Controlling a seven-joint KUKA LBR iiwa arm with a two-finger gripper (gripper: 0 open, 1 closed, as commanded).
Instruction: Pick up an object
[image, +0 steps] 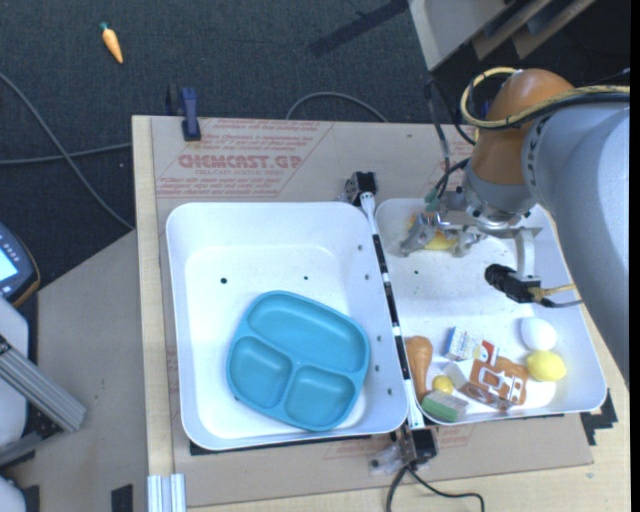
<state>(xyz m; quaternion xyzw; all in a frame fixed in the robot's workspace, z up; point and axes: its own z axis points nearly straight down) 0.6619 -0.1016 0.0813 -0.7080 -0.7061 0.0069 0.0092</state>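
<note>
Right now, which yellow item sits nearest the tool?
The small yellow piece at the right bin's far end, right under the tool. The lemon and the others lie at the near end.

A blue clamp (188, 110) is fixed at the board's (250, 160) eleven o'clock corner. A small orange carrot (112, 43) is seen on the dark carpet (60, 140), further toward eleven o'clock.

Both bins (270, 235) beneath me look like smooth white plastic with a faint sheen. The blue divided tray (297, 359) is glossy moulded plastic. The bench (255, 155) is matt brown board, printed. My arm's grey shell (590, 190) is smooth; its orange band (515, 125) shines.
</note>
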